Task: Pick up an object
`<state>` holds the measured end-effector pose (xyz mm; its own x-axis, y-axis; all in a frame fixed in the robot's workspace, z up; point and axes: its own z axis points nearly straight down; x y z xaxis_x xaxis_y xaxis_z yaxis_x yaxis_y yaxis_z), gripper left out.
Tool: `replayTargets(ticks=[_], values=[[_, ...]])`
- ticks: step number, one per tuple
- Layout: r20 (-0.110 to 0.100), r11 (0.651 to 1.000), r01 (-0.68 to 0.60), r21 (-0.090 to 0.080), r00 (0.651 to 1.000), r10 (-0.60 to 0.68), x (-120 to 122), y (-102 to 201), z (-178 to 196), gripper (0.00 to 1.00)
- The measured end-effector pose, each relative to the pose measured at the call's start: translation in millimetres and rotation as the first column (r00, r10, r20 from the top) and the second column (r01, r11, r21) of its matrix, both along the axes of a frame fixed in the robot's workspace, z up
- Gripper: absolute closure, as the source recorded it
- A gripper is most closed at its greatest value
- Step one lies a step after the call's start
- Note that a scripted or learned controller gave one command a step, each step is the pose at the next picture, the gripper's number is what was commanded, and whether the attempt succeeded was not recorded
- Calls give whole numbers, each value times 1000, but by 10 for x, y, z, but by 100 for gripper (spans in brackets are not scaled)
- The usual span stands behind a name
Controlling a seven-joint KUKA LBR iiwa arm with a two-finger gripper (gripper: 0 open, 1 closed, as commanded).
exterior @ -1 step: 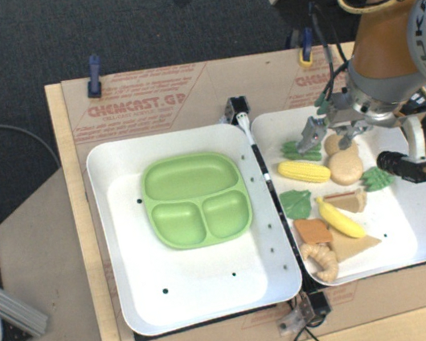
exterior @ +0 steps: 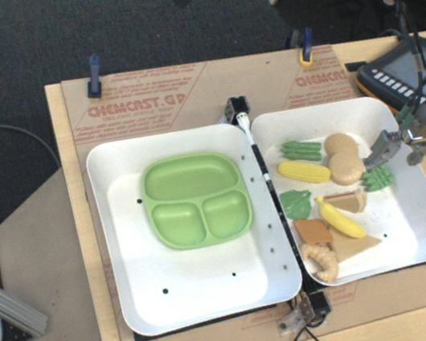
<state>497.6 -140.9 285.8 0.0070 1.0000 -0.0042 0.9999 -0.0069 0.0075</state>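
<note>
1. At the near rim of the right bin [exterior: 423,251] lie a tan ginger-shaped piece [exterior: 322,259] and a brown wedge [exterior: 359,247].
2. Just behind them, a yellow banana [exterior: 341,219] lies beside an orange-brown slab [exterior: 313,231].
3. The left bin [exterior: 135,285] holds a green divided plate [exterior: 197,199].
4. Farther back sit a corn cob [exterior: 304,171], two beige rounds [exterior: 344,157] and green beans [exterior: 301,148].
5. The claw [exterior: 376,151] reaches in from the right beside the rounds; whether it is wide or narrow I cannot tell.

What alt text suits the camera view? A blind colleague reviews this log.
A gripper reaches from the right over the right bin, crowded with toy food including corn and a banana. The left bin holds a green divided plate.
</note>
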Motion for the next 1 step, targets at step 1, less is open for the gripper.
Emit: replayTargets(ticks=[1], values=[[-12,1000,-1,4,1000,1,75,-781,-2069,0]])
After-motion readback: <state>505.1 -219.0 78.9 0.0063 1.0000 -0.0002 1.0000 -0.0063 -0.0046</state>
